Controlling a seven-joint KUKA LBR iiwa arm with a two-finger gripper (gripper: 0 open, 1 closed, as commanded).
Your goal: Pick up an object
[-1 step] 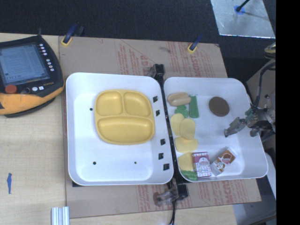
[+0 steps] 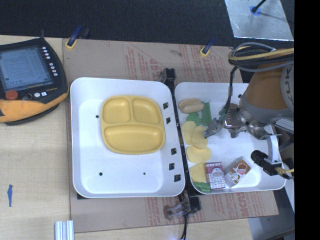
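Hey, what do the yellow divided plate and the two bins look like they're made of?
The yellow divided plate looks like moulded plastic with a matte finish: one even colour, rounded ridges between its three compartments, no sharp glare. The left bin and the right bin look like thin formed white plastic, smooth and slightly glossy, with rounded corners and soft light patches. Coated metal can't be ruled out.

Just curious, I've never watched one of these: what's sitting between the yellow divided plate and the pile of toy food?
In the camera view, only white bin floor and the two bins' adjoining walls separate the yellow plate from the toy food.
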